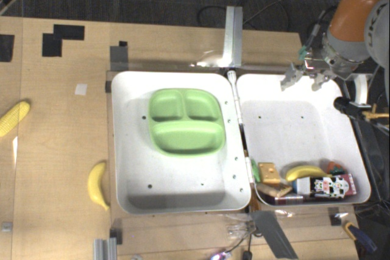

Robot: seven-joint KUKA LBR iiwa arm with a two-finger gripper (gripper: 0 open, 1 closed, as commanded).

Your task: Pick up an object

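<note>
My gripper (303, 78) hangs over the far edge of the right bin (304, 125), its two grey fingers spread apart with nothing between them. The objects lie heaped in the near corner of that bin: a yellow banana (303, 173), a tan block (268, 173), a white and red packet (332, 186) and a few smaller items. They are well apart from the gripper, toward the front of the bench. The orange band of the arm (359, 6) shows at the upper right.
A green divided plate (184, 120) lies in the left bin (131, 149). Outside the bins, a banana (97, 184) and a corn cob (12, 119) rest on the wooden bench. A metal post (233, 33) stands behind the bins' divider.
</note>
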